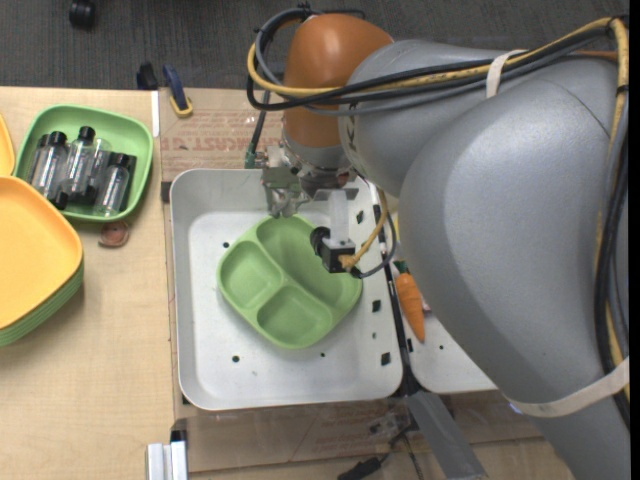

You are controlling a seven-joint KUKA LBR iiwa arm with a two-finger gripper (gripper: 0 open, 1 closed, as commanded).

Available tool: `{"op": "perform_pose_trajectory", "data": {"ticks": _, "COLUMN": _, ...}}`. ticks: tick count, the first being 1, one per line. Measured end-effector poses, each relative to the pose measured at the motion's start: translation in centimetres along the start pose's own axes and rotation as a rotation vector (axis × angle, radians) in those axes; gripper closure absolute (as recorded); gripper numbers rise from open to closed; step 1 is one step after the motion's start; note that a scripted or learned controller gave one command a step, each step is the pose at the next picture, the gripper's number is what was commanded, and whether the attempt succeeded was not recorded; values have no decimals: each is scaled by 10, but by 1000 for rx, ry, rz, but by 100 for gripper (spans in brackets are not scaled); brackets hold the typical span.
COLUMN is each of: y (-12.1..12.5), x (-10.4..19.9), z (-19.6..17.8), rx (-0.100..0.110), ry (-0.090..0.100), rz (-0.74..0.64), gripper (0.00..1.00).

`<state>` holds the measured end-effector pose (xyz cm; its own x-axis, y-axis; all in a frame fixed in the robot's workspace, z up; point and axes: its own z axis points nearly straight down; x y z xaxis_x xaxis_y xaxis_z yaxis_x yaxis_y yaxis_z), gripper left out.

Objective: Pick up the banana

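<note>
My gripper (284,204) hangs low over the back of the left white bin (190,308). It is right at the far rim of a green divided plate (285,286) that lies in the middle of that bin. The grey arm with its orange band (330,58) reaches in from the right and hides most of the right bin. An orange carrot (409,308) lies at the right bin's left edge, just under the arm.
On the wooden bench to the left, a green tray (88,160) holds several dark vials. A stack of yellow plates (30,258) sits at the far left. A blue-handled tool (178,90) lies behind the left bin.
</note>
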<state>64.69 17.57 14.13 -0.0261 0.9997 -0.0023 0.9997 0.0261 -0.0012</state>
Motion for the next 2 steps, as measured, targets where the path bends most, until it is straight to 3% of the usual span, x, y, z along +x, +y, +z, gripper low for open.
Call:
{"op": "perform_pose_trajectory", "data": {"ticks": 1, "y": 15, "x": 28, "z": 45, "rx": -9, "ry": 4, "rz": 363, "gripper": 100}}
{"op": "perform_pose_trajectory", "data": {"ticks": 2, "y": -95, "x": 29, "z": 49, "rx": -2, "ry": 1, "rz": 211, "gripper": 100}}
